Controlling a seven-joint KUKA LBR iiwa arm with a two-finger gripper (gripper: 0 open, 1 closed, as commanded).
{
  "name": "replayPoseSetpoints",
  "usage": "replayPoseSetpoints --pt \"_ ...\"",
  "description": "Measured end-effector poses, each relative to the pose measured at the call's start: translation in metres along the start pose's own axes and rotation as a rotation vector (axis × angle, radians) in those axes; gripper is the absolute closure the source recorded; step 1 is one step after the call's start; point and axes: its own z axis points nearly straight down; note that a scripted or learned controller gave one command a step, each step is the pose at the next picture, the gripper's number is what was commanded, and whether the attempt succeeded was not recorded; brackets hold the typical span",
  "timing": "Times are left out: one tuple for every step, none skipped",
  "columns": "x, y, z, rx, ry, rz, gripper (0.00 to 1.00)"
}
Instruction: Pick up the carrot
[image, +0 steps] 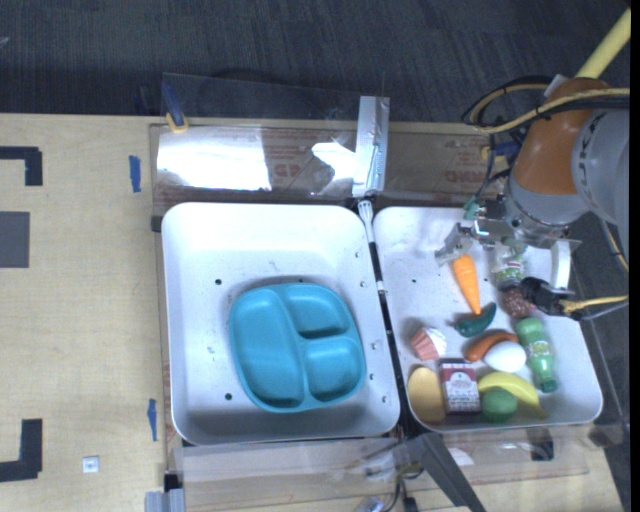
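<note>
- Lying in the right bin, the carrot points its narrow end down toward the pile of toy food, its top up near the claw.
- Claw sits at the upper part of the right bin, just above the carrot's top end; whether the two touch I cannot tell.
- How far the claw is open cannot be told from this angle, and nothing is seen between its tips.
- Arm comes in from the upper right, orange band above the wrist.
- Below the carrot lies a dark green piece, close to the carrot's tip.
- Lower still, packed together: a pink-and-white piece, an orange-red piece, a white egg, a green bottle, a red box, a yellow piece, a banana and a green ball.
- Left bin holds a blue tray with compartments.
- Both bins rest side by side on the desk, touching along their inner edges.
</note>
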Motion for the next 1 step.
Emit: replayPoseSetpoints --pt "-0.0069 -0.0013 0.038 -0.011 0.001 0.052 0.0"
